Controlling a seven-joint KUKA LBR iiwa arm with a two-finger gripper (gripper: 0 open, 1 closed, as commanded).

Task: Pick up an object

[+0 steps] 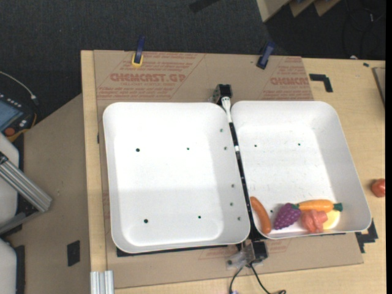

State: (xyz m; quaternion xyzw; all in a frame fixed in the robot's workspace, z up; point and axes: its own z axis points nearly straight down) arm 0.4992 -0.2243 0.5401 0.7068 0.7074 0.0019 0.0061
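Toy foods, glossy plastic, lower right of frame in right shallow white bin (294,121): orange sausage (260,215), knobbly purple grapes (286,215), orange carrot (317,205), red piece (312,220).

Brown cardboard-topped bench (202,72) bears 2 white bins: left (122,164), right (294,124).

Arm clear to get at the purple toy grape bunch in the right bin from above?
Probably yes: nothing lies over the purple toy grape bunch. But it sits tight between the orange sausage-shaped toy and the red toy, near the right white bin's front wall.
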